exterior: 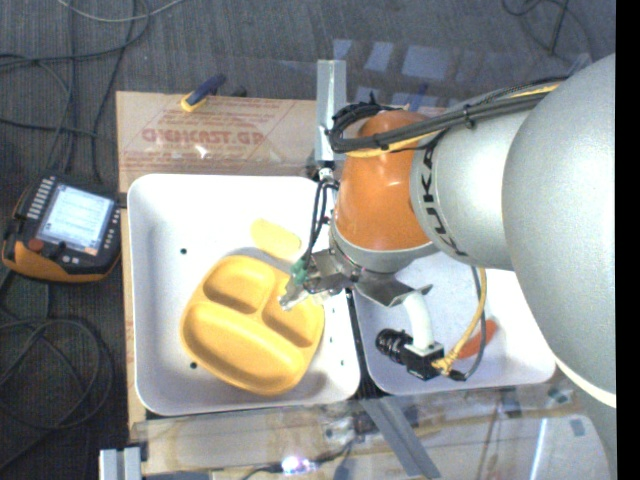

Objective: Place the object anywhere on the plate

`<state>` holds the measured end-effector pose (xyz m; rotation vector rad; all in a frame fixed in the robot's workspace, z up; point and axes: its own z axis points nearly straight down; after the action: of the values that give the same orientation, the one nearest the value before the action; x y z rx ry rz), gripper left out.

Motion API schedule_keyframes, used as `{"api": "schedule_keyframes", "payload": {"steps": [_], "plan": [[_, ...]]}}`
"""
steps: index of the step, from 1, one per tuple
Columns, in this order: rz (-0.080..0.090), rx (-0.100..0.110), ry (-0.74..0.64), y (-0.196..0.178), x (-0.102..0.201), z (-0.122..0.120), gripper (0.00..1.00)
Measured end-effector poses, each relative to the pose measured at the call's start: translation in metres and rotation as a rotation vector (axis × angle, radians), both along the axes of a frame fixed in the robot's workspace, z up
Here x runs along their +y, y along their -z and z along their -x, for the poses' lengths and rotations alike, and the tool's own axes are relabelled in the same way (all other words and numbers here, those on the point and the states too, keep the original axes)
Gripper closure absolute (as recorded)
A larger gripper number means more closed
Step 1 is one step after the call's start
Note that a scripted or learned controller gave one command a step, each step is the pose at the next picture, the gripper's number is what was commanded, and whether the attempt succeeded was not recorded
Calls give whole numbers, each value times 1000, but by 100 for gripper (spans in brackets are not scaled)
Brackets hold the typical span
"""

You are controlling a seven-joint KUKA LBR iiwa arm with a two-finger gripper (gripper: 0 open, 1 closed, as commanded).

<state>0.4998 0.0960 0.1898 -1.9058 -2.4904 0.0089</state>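
A yellow divided plate lies tilted in the left bin. Just behind it, a small pale yellow flat piece rests on the bin floor. My gripper hangs over the plate's right rim, close to the wall between the two bins. A small greenish bit shows at its tip; I cannot tell whether that is a held thing or part of the gripper. The orange wrist band and the grey arm cover most of the right bin.
An orange item pokes out from behind the arm in the right bin. A black cable plug hangs under the wrist. A teach pendant lies left of the bench, and cardboard sits behind the bins.
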Motion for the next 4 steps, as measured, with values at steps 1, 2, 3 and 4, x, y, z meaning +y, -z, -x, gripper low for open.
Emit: {"api": "schedule_keyframes", "payload": {"steps": [1,2,3,4], "plan": [[0,0,0,0,0,0,0],[0,4,1,-8,-1,0,100],[0,4,1,-8,-1,0,0],[1,7,3,-15,-2,-1,100]]}}
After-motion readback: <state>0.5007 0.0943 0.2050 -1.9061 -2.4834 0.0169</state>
